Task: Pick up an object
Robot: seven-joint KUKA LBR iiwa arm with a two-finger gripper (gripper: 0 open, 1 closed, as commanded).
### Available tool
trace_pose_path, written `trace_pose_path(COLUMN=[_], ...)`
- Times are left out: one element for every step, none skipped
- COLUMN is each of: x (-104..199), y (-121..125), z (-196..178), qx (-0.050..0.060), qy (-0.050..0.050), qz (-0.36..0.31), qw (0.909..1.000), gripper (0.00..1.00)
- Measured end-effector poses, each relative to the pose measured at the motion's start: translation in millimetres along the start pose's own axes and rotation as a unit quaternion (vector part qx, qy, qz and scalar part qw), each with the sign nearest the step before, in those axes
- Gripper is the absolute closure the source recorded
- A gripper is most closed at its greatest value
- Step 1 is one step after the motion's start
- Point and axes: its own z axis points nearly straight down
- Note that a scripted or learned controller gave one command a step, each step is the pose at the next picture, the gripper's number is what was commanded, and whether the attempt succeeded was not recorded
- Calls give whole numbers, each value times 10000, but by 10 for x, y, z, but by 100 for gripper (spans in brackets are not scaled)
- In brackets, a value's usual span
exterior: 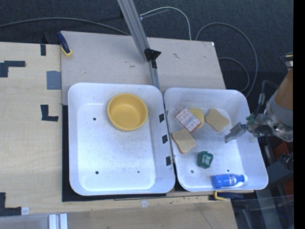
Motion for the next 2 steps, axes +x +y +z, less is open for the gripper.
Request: trace_pose_path(x=[-2,35], y=[-1,-6], z=[0,436], qx=[1,24], qy=[1,3], qz=[2,-1], qw=[10000,10000], gripper=[0,0])
